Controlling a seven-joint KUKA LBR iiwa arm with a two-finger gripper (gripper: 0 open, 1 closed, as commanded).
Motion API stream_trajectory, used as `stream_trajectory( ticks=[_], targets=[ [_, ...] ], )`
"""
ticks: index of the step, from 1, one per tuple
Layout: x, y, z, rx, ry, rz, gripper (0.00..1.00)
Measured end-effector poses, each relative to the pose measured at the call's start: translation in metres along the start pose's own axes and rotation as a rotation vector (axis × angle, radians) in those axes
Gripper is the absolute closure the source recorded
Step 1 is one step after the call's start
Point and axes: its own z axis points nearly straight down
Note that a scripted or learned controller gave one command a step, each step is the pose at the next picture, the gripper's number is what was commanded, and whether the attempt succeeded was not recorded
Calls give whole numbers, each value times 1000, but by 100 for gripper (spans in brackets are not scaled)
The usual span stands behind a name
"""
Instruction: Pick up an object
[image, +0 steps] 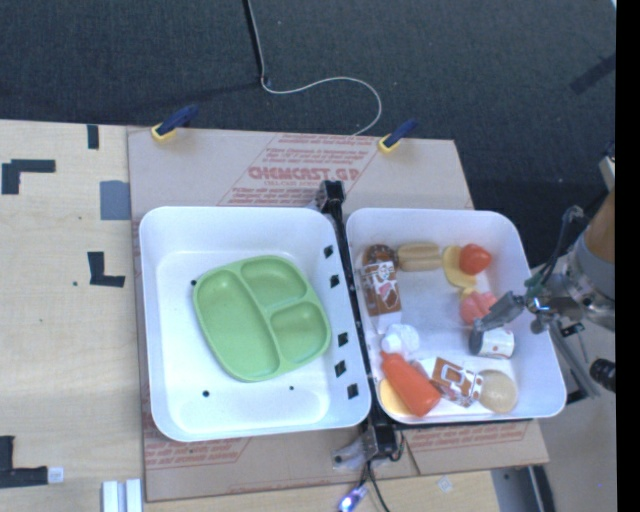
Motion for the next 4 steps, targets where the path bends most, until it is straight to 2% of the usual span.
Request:
stream_trajectory(
  ticks=[1,2,3,4],
  targets=[
    [14,21,100,-21,-9,0,0],
    [77,44,110,-38,-6,-3,0],
    [68,43,98,-44,-26,3,100],
    [147,34,7,-6,3,-9,100]
  ],
)
